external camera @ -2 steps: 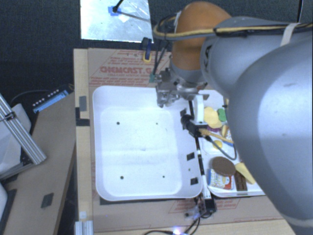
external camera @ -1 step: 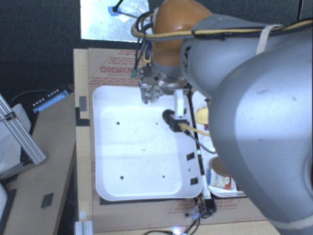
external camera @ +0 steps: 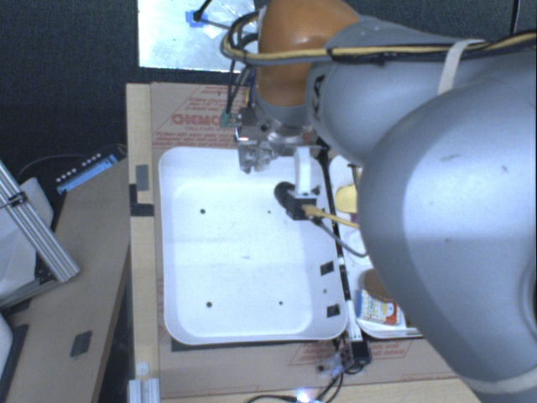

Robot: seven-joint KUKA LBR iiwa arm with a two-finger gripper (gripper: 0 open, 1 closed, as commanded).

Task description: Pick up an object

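One grey arm point(external camera: 419, 183) with an orange band point(external camera: 294, 40) is seen reaching in from the right, and much of the view is covered by it. Two white bins are carried side by side on a cardboard sheet point(external camera: 189, 120) laid on the counter point(external camera: 92, 242). The one pincer point(external camera: 250, 159) is held low at the far edge of the left-hand bin point(external camera: 168, 250), just above its rim; whether it is apart or together cannot be told. Four small dark dots point(external camera: 203, 211) are counted on that bin's floor. The right-hand bin point(external camera: 341, 175) is largely hidden by the arm, and two things are made out in it: one yellow object point(external camera: 346, 198) near the dividing edge, and one labelled container point(external camera: 377, 309) nearer the camera. Both lie well apart from the pincer.
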